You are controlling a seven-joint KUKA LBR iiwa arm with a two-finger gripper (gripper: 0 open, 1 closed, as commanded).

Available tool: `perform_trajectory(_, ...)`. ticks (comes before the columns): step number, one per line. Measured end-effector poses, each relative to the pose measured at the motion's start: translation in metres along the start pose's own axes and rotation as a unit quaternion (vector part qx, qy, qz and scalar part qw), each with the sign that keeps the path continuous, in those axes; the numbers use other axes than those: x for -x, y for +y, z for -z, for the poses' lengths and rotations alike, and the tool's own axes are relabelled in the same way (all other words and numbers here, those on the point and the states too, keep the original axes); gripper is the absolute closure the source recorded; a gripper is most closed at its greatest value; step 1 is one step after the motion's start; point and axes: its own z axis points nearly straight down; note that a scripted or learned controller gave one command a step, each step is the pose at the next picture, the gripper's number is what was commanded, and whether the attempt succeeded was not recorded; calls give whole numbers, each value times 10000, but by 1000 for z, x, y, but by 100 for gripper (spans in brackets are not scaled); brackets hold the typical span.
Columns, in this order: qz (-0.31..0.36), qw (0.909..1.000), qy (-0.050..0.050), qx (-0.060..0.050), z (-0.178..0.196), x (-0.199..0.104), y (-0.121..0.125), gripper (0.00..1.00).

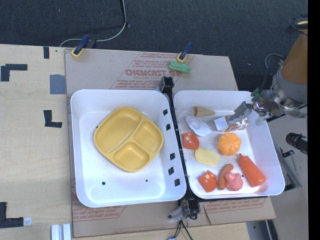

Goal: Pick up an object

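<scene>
On the left of the bench [30, 149], the left bin [80, 134] holds a yellow divided plate [129, 139] lying flat and a little askew, well apart from anything the arm could be after just now. Past the black divider between the two bins, the right bin [270, 149] carries all the small pieces: a red strawberry-like piece [190, 141] near its left wall, a white scoop-shaped item [198, 126] above it, a tan cone [203, 112] near the top, a pale yellow piece [207, 157] in the middle, a red chunk [207, 180] at the bottom, a small sausage [225, 176] and a pink lump [234, 181] just beside it, an orange pumpkin [229, 143], and an orange-red bottle [251, 170] lying toward the right wall. Further right, the hand [240, 116] hangs low over the upper part of this bin, just above the pumpkin and beside the white item; whether its tips are apart or together I cannot tell, and nothing can be seen caught between them. Every piece looks to be resting on the bin floor. So the task seems to be at the reaching stage: the arm is positioned over the pile, but the grasp and the lift are both still to be done.
</scene>
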Motion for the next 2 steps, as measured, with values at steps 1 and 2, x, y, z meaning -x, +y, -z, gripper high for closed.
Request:
perform_trajectory(1, -30, 10000, 16, -83, -149, 49, -32, 0)
perform_trajectory(2, 15, 10000, -9, 14, -174, 12, 13, 0)
